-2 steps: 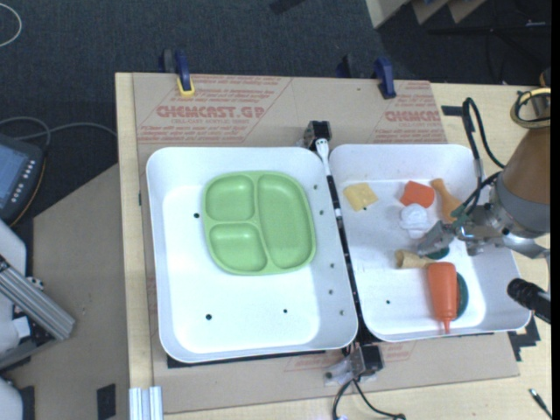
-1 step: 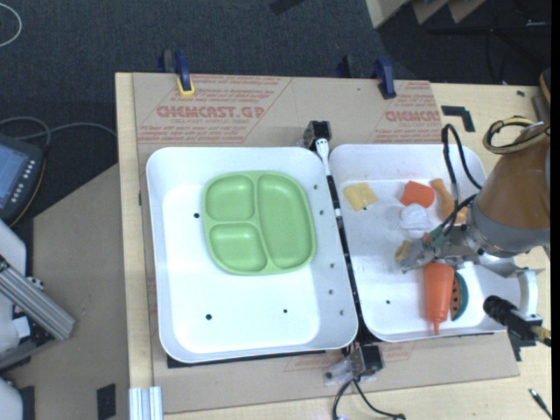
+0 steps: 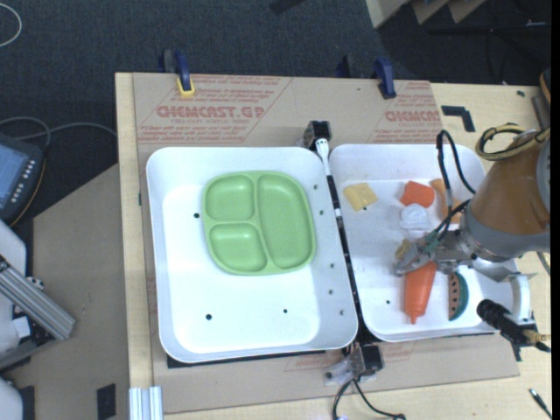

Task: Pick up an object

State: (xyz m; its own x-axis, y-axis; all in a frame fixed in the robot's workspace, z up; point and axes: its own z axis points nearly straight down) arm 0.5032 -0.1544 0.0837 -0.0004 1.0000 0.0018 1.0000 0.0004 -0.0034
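The gripper [image 3: 418, 254] was low inside the right bin [image 3: 376, 322]; whether it was open or closed could not be told. An orange carrot [image 3: 418, 292] lay just below it, touching or nearly so. A watermelon slice [image 3: 457, 294] lay beside the carrot, under the arm. Above the gripper were a white crumpled item [image 3: 415, 220], an orange piece [image 3: 418, 192] and a pale yellow piece [image 3: 359, 197]. Well to its left, a green divided plate [image 3: 259, 223] sat in the left bin [image 3: 175, 322] on the worktop [image 3: 140, 112]

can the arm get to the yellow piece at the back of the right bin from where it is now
Probably yes. The yellow piece lies alone on bare bin floor, nothing on or against it. The gripper is low over the carrot, so it would need to lift and cross toward the divider.
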